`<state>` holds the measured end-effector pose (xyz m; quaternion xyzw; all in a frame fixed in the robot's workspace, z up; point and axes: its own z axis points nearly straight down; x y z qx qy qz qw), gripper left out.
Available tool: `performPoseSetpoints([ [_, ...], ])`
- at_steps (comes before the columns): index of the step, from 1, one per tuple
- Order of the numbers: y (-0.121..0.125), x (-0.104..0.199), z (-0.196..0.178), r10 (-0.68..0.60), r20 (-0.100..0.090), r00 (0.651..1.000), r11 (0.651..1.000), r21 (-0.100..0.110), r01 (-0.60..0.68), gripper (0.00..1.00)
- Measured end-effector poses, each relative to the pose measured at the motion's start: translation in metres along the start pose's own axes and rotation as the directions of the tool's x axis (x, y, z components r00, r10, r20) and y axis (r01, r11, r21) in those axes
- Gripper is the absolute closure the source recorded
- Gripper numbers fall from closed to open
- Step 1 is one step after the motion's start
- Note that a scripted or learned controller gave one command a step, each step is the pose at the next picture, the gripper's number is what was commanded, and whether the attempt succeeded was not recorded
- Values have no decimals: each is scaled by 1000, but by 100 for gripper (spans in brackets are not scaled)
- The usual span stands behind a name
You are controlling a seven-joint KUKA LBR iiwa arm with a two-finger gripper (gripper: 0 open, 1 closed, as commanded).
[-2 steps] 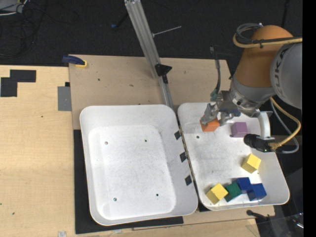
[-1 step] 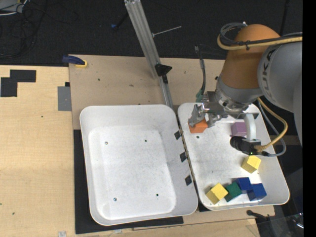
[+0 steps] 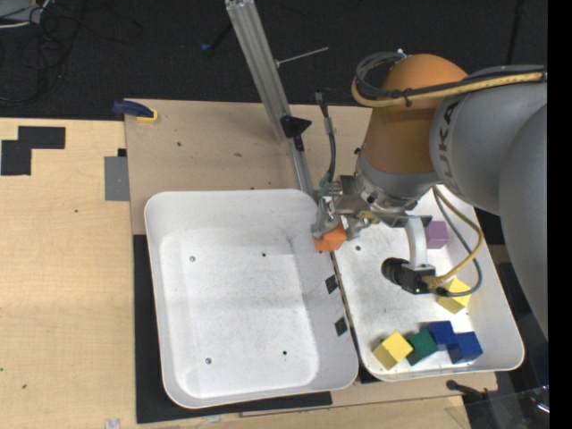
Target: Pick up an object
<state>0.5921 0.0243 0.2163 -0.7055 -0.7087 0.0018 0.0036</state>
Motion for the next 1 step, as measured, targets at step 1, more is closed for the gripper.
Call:
performPoseSetpoints([
  [1,-15,51,4,1,1,1000,1000,0,-1,100],
])
